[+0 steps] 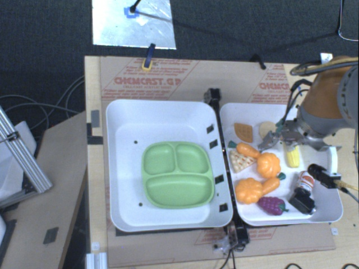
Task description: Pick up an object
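Note:
The right bin (335,209) holds several toy foods. A brown cookie (243,131) and a beige round piece (266,129) lie at its back. An orange carrot (247,149), a waffle wedge (240,162), an orange pumpkin (268,163) and an orange pepper (249,189) sit in the middle. Purple grapes (272,205) lie at the front. A yellow corn cob (292,156) is further right. My gripper (279,137) hangs low over the back of this bin, between the beige piece and the corn, just behind the pumpkin. I see nothing held in it.
The left bin (129,116) holds a green divided plate (178,174). A small red-and-white bottle (305,180) and a black block (301,202) sit at the right bin's front right. The grey arm with its orange band (328,97) covers the bin's back right corner.

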`<control>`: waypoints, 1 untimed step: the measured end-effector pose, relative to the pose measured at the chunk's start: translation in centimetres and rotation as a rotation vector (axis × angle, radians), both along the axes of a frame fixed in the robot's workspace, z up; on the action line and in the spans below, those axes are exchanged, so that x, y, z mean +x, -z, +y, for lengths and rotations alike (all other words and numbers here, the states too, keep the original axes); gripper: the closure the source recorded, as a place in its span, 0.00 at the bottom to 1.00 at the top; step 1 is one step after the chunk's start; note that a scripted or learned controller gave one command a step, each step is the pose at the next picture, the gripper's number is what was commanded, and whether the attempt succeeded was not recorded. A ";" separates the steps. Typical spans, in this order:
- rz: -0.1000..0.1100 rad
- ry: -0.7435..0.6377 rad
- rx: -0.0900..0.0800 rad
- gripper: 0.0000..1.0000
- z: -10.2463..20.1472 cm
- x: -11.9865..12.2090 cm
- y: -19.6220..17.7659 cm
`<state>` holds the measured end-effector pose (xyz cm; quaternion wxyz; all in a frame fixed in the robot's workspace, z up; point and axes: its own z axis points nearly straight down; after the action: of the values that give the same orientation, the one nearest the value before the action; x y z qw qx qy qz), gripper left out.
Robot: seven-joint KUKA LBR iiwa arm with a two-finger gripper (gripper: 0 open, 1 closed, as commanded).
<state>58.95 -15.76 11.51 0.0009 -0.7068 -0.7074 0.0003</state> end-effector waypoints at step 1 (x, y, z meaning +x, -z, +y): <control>-0.007 0.000 -0.003 0.00 0.0 0.2 2.9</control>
<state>59.17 -15.80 8.61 -0.0024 -0.7069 -0.7073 -0.0011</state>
